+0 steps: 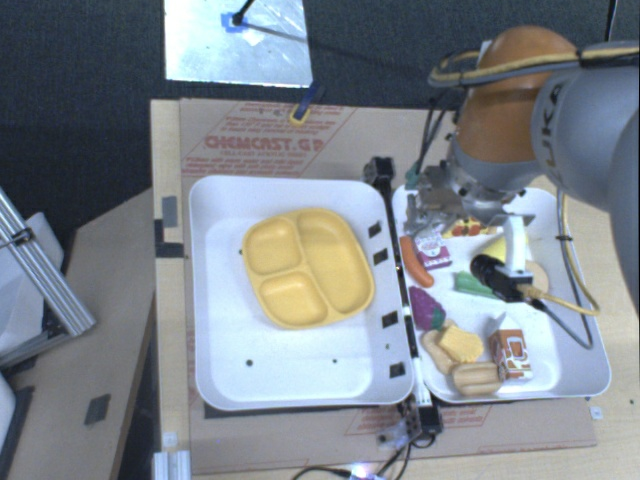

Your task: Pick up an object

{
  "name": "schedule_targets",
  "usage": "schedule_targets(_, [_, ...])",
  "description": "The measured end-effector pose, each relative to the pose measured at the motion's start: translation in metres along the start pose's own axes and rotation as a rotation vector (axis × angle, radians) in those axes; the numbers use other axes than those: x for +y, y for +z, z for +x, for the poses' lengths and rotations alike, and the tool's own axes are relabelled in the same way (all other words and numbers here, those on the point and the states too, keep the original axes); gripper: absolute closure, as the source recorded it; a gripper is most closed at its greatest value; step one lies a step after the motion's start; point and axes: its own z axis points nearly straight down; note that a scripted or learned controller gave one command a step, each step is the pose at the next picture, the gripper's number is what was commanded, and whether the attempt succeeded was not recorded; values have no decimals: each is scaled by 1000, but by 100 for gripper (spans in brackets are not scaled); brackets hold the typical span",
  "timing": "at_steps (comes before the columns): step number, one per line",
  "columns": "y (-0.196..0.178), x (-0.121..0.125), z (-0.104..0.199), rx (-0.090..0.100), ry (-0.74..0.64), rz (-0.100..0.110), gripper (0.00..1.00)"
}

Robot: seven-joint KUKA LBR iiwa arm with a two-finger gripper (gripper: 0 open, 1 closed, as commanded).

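Note:
My gripper (428, 218) hangs low over the far left part of the right bin (575, 368), under the grey arm with its orange band. Just below it lie an orange carrot (415, 261) and a small white and pink packet (437, 255). A yellow and red piece (470, 230) lies to its right. Nearer the front are a green piece (468, 283), a purple piece (427, 309), a yellow wedge (461, 343), a tan bun (476, 377) and an orange carton (511, 354). Nothing shows between the fingers.
The left bin (215, 288) holds a yellow divided tray (305, 266). Black clips line the wall between the two bins. A shiny metal sheet (238, 28) lies beyond the bench at the back.

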Motion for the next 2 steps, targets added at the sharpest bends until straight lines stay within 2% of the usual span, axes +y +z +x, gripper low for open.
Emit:
schedule_targets(1, [-5,-7,-5,-2,7,-2,100])
schedule_targets(2, [9,-8,4,-2,4,-1,100])
